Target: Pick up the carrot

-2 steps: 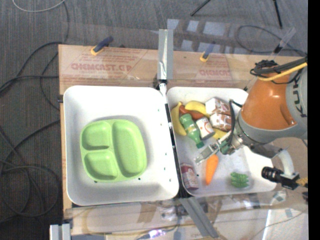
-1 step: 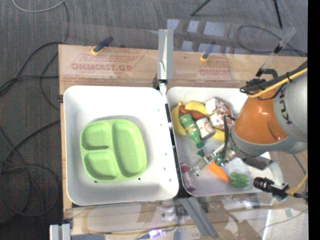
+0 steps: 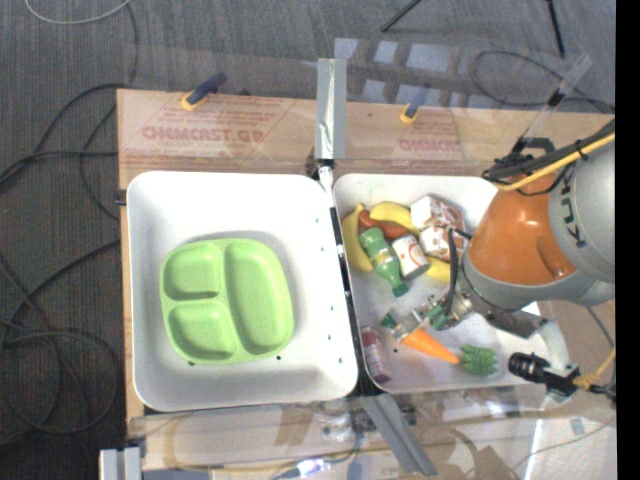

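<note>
Two white bins sit below me; the orange carrot with green leafy top (image 3: 446,349) lies near the right bin's (image 3: 400,380) front wall. My gripper (image 3: 432,317) hovers just above its orange end, whether spread or pinched I cannot tell.

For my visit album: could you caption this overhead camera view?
Grey-and-orange robot arm's gripper hovers above an orange toy carrot with green top in the right white bin.
</note>
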